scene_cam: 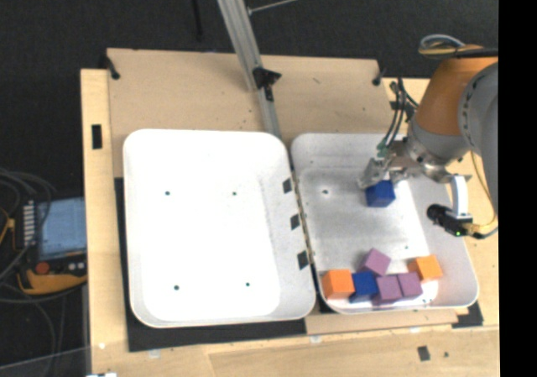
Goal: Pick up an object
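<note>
— Where are you in the job?

— My gripper [384, 174] sits low over the right bin [336, 224], in the upper right of the frame, right at a blue cube [380, 194]. I judge this is the grasp or the start of the lift.

— Are you holding it?

— I cannot tell; the fingers are too small to read.

— Next?

— A straight rise, then a check.

— Its long axis?

— None: it is a cube, turned slightly askew to the bin walls. More blocks [382, 276] lie at the lower edge.
</note>
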Robot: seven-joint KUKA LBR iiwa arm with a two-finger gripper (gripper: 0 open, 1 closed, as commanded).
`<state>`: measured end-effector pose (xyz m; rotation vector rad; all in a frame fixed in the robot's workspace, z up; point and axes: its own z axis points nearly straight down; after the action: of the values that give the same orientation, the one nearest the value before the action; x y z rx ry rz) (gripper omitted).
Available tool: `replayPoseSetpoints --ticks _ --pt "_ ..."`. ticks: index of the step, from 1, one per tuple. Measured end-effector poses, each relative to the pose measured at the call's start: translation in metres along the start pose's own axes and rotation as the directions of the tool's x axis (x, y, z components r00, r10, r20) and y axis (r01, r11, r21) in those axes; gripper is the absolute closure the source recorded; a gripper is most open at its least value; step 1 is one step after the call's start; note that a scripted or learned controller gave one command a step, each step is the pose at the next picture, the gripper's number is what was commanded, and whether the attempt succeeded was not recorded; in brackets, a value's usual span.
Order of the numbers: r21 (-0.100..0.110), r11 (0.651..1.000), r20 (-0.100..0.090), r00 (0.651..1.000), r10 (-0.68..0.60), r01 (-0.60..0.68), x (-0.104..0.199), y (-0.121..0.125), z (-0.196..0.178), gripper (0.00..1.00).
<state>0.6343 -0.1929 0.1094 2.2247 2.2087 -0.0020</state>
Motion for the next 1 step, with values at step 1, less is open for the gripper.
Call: replayPoseSetpoints --ticks 1 --pt "-0.003 1.0 -0.003 1.0 -0.005 0.005 -0.0087 0.0032 -0.062 1.0"
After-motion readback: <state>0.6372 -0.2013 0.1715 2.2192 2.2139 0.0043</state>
